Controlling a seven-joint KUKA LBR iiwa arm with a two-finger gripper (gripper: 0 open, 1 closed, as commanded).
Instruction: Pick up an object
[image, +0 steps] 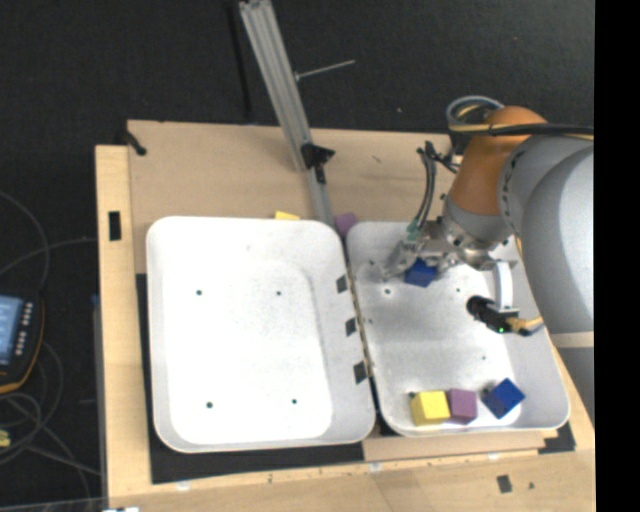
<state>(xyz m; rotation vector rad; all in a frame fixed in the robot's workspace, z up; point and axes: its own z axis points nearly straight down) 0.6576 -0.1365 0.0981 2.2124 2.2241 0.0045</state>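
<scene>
Three blocks sitting in a row along the right bin (560, 400), at its six o'clock edge: yellow block (431, 406), purple block (463, 403), blue block (503, 396), the first two touching, the third just beside. Looking light, stiff, flat-sided, probably foam or wood, so likely gripping well across two opposite faces, with little risk of crushing. Lying well apart from the gripper, all three.

Moving farther up the same bin, toward its twelve o'clock: a second blue cube (421, 273) showing right at the gripper (418, 262), just below the finger hardware. Appearing to be sitting between the fingers or pressed against them; not resolving clearly enough to say which. Fingers looking close together around it, though whether actually clamped, cannot tell. Same handling judged: light, rigid, square faces offering parallel grip surfaces, corners possibly slipping if taken diagonally.

Lying at nine o'clock of all this, the left bin (180, 300). Farther still, past the bins' twelve o'clock rims, a small yellow piece (287, 215) and a small purple piece (346, 222) peeking out on the bench (200, 170).
</scene>
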